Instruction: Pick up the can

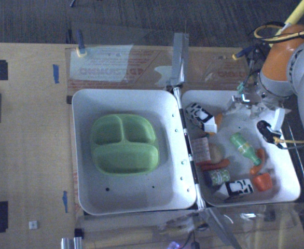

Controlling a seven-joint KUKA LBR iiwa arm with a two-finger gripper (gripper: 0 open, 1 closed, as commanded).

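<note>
Watching the gripper (244, 98) at the upper edge of the right bin (214, 94), I cannot tell if it is apart or together. The can (219, 177) lies toward the bin's lower left, close between a red sausage (215, 164) and a black-and-white carton (239, 187). I judge a descent could catch a neighbour instead.

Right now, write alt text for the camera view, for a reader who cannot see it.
The gripper is at the far side of the right bin, which holds a small can, a green bottle and other clutter. The left bin holds a green divided tray.
</note>
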